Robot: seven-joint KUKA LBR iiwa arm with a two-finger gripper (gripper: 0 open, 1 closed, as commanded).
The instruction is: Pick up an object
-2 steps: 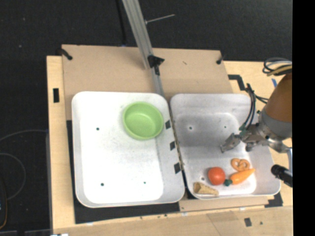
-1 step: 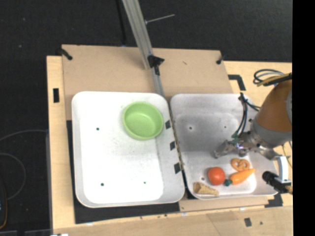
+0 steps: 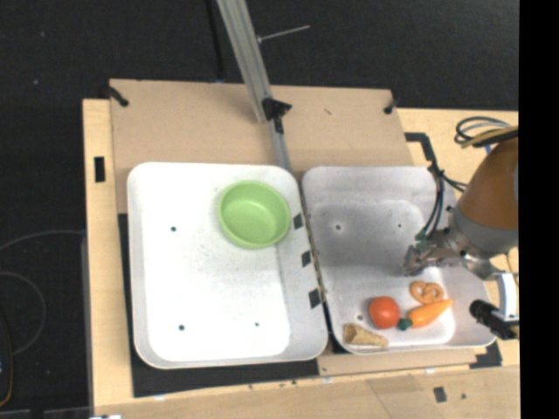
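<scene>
Gripper (image 3: 423, 258): it hangs low over the right bin (image 3: 367, 208), near the bin's right wall; I cannot tell the state of the tool, it is too small and dark.
Pretzel (image 3: 425, 291): small, brown, twisted in loops; it lies just below the gripper, in the near right part of the right bin.
Carrot (image 3: 428, 313): orange, long, with a green end; it touches the pretzel from below.
Tomato (image 3: 383, 312): round, red; just left of the carrot.
Bread piece (image 3: 365, 336): pale tan wedge at the near edge of the bin.
Bowl (image 3: 253, 215): light green, round, upright; in the far right part of the left bin (image 3: 175, 269).
</scene>
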